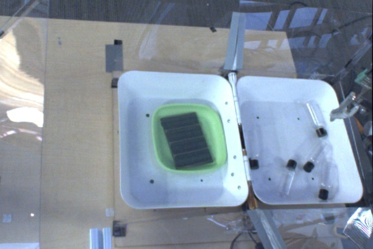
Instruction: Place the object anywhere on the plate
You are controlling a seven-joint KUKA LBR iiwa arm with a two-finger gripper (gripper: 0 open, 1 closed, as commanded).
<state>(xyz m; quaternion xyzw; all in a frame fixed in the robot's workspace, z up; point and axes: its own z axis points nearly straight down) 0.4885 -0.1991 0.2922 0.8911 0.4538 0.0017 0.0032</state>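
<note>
A square lime-green plate (159, 143) sits in the middle of the left white bin (131, 125). A dark grey ridged block (186, 140) lies flat on the plate, turned slightly. Several clear vials with black caps lie in the right bin (262, 102): one (315, 118) near the far right, one (289, 175) in the middle front, another (323, 189) at the front right corner. A grey part of my gripper (345, 109) reaches in at the right bin's right rim, above the rim and close to the far-right vial. Nothing is seen held in it.
A loose black cap (253, 164) lies by the right bin's left wall. A metal bar (235, 46) stands behind the seam between the bins. Clear panels and brackets crowd the bench at the right and front right. Bare wooden bench lies to the left.
</note>
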